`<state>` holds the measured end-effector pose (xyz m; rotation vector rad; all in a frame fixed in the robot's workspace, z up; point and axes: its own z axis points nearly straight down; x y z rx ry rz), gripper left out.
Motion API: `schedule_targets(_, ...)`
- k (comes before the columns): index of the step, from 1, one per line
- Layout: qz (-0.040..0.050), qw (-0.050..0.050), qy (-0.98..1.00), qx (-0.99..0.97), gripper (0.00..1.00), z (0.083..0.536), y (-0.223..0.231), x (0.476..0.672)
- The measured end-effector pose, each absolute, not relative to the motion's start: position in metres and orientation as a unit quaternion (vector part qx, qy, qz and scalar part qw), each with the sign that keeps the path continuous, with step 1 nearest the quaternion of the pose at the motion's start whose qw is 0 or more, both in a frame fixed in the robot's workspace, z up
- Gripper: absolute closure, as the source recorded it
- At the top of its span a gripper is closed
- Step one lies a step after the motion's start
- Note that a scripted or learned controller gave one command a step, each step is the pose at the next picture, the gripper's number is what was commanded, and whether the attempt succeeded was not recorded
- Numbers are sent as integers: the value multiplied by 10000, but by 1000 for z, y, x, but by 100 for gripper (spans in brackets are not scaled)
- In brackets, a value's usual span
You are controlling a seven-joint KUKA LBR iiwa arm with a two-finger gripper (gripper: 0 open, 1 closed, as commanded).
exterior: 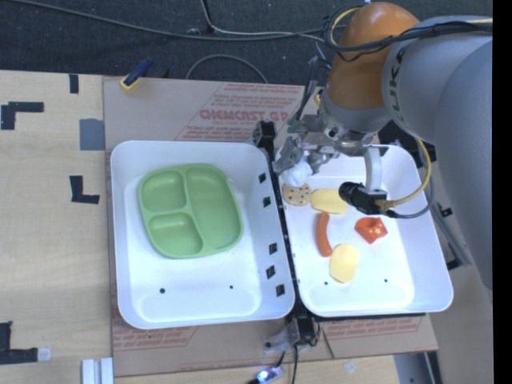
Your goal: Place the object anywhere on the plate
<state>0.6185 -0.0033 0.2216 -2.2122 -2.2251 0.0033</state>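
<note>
grey metal of the arm point(448, 78) filled the 2 o'clock part of the view and ran off the right edge, so its upper links were cut off. the orange band point(372, 38) sat above the wrist, and below it the gripper point(298, 166) hung over the far left corner of the right bin point(400, 294), tilted toward 8 o'clock. cables and brackets crowded the wrist, and the fingertips merged with something pale beneath them, so i could not tell whether the fingers were spread or pressed together, nor whether anything lay between them.

just below the gripper, at 6 o'clock from it, lay a speckled round cookie point(297, 194), touching a pale yellow oval piece point(329, 201) at its 3 o'clock. a black cylinder on the gripper's side point(362, 198) partly covered the oval's right end. nearby lay an orange sausage point(322, 234), a red piece point(371, 229) and a yellow lump point(344, 263), apart from each other.

the green divided plate point(190, 210) sat in the left bin point(160, 294) at 9 o'clock, with nothing on it
</note>
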Motion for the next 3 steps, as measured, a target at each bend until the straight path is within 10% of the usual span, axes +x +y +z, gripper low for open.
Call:
schedule_targets(2,13,17,-7095,-7047,100,218,107,591)
schedule_targets(3,12,8,-7081,-7061,0,218,104,592)
